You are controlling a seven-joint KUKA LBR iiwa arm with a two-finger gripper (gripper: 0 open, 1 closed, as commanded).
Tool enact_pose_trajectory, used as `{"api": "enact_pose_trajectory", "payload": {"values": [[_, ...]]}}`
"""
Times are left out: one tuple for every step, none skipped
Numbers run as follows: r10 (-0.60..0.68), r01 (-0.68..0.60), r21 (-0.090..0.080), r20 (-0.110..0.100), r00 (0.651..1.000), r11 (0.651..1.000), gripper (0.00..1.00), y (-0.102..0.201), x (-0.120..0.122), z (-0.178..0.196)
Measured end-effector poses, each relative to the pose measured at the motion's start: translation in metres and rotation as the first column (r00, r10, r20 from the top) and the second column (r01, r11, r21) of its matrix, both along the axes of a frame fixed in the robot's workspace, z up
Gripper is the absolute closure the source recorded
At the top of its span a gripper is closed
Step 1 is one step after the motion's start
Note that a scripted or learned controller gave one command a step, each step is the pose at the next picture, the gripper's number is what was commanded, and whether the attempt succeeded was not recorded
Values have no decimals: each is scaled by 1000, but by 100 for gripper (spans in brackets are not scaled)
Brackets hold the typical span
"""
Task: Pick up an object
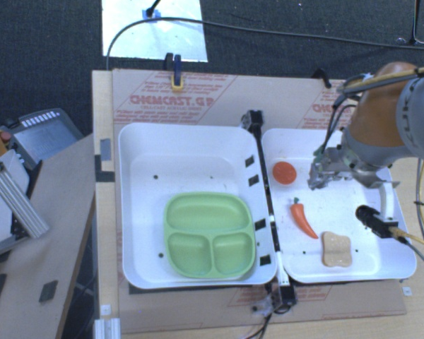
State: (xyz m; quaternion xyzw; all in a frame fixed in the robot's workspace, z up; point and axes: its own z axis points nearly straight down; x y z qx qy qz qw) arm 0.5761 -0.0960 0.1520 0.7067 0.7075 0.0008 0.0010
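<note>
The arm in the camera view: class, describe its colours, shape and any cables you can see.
The arm is thick, rounded and grey, with a broad orange band above the wrist. Thin dark cables run along that band down to a small grey metal gripper.

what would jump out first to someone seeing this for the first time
Probably the green tray, lying in the left bin toward its near edge. Next, the grey and orange arm reaching in from the right, its gripper over the right bin, where a red disc, a carrot and a bread slice lie apart.
</note>
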Motion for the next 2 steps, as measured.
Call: {"api": "enact_pose_trajectory", "payload": {"values": [[3, -3, -1, 6, 1000, 1000, 100, 1, 5, 64], [3, -3, -1, 4, 1000, 1000, 100, 0, 6, 109]]}}
